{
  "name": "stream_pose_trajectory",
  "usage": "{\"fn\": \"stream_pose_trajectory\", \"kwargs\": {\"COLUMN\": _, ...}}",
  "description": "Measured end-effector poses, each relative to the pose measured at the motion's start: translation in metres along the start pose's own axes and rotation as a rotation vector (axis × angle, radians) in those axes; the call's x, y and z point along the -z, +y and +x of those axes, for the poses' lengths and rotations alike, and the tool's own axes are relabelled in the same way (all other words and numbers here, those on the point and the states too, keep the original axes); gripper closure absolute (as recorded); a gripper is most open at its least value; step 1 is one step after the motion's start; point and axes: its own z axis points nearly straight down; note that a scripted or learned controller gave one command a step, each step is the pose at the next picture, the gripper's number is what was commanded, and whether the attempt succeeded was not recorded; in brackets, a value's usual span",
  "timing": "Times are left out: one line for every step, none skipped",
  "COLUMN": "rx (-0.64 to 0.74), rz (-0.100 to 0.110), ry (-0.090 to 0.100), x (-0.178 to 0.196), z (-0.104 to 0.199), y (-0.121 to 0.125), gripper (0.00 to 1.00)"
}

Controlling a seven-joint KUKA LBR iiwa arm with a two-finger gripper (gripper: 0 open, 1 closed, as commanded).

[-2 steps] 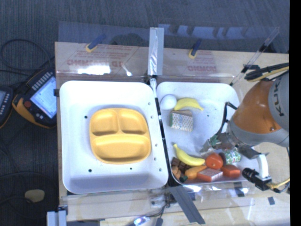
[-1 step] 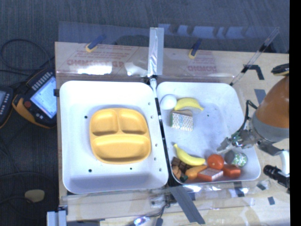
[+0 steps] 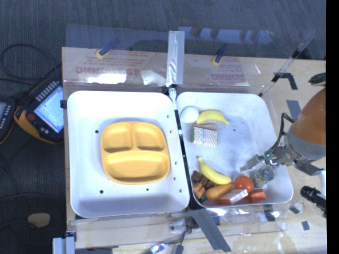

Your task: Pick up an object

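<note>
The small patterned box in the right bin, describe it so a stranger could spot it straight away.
Start at the right-hand shallow white bin. Near its upper left lies a curved yellow banana; the small green-and-white patterned box sits just below it. It is the only boxy, speckled thing among rounded fruit shapes.

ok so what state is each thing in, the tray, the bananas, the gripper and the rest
yellow three-compartment plastic tray: flat in the left white bin
upper yellow banana: lying beside the white egg, right bin
small printed box: lying below that banana
lower yellow banana: lying on the pile at the near wall
red tomato: in the pile
gripper: low over the right bin
</note>
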Motion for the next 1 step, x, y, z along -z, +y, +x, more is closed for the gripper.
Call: {"fn": "stream_pose_trajectory", "kwargs": {"rx": -0.074, "rz": -0.013, "ry": 0.006, "x": -0.0221, "z": 0.0010, "y": 0.0251, "gripper": 0.00}}
